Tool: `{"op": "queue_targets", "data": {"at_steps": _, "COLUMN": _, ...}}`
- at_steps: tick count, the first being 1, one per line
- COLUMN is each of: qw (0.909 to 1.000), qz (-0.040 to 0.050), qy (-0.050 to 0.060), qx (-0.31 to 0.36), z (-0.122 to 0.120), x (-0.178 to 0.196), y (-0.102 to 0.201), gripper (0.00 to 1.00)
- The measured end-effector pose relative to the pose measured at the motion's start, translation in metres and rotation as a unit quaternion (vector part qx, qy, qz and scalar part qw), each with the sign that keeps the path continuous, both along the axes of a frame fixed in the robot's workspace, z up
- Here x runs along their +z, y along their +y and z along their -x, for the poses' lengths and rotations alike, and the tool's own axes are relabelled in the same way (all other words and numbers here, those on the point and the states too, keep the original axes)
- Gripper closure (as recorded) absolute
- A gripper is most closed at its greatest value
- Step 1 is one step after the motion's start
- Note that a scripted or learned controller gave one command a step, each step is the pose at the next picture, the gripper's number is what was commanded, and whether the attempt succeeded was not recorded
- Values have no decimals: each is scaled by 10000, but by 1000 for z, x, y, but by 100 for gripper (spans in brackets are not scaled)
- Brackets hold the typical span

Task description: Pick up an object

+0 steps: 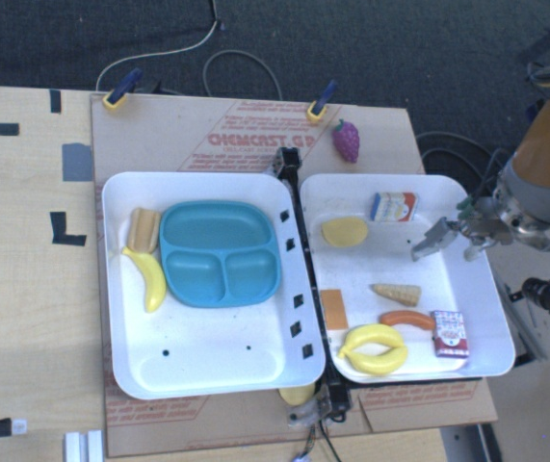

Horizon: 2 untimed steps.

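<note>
From my remote seat I count two shallow white bins: the left bin (pixel 120 354) and the right bin (pixel 491 340), side by side, touching along a black clipped seam.

In the left bin I see three things: one blue plastic divided plate (pixel 221 254), one tan bread-like slice (pixel 143 229) standing just beside the plate's left edge, and one yellow plastic banana (pixel 149 279) curving below that slice, close against the plate.

In the right bin I count seven: one small white carton with blue and red print (pixel 393 206) near the far wall, one round pale yellow disc (pixel 345 231) just left of it, one flat orange square (pixel 333 308) near the seam, one tan wedge-shaped piece (pixel 395 294), one orange sausage-like piece (pixel 406 320) just below the wedge, one red and white printed packet (pixel 450 334) touching the sausage's right end, and one yellow plastic ring-shaped fruit (pixel 375 348) at the near wall.

Outside the bins, one purple toy grape bunch (pixel 347 141) lies on the brown board, with two blue and yellow clamps (pixel 120 89) at the board's far edge.

The two-finger gripper (pixel 453 239) hangs over the right bin's right side, its fingers spread and pinching nothing. The wedge lies near, below it, with bare bin floor between
</note>
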<state>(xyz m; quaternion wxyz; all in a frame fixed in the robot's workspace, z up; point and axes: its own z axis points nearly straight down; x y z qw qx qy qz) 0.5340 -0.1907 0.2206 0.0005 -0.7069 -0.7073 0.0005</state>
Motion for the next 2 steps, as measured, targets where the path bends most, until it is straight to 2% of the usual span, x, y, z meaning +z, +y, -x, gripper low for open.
{"op": "queue_targets", "data": {"at_steps": 1, "qw": 10000, "qz": 10, "qy": -7, "qx": 5, "z": 29, "x": -140, "y": 39, "gripper": 0}}
{"op": "queue_targets", "data": {"at_steps": 2, "qw": 10000, "qz": 28, "qy": -30, "qx": 5, "z": -3, "x": -134, "y": 80, "gripper": 0}}
